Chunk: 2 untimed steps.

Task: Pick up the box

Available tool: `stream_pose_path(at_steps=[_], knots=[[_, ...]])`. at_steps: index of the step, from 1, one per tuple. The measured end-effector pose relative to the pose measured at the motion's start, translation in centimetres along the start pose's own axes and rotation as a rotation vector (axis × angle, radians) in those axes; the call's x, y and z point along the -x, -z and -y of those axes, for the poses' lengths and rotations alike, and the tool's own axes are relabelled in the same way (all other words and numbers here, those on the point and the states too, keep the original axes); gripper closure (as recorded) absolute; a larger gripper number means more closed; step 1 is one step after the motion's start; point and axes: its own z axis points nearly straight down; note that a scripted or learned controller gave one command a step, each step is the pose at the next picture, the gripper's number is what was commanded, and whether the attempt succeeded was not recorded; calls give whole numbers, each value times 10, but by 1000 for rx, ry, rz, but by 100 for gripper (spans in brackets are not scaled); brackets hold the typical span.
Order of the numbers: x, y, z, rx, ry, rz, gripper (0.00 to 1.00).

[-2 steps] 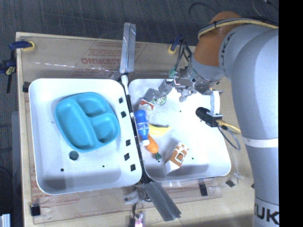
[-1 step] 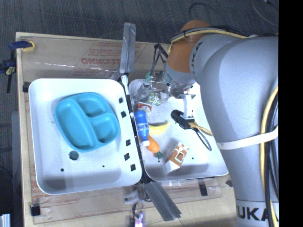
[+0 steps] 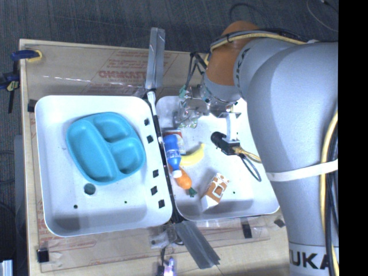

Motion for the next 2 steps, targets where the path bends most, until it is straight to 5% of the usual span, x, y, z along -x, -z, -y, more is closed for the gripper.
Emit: stream_pose_path(at_steps=[1, 2], knots=[[-1, 0, 0, -1, 1, -1, 0], [57, -14, -12, 15, 76, -9, 0]])
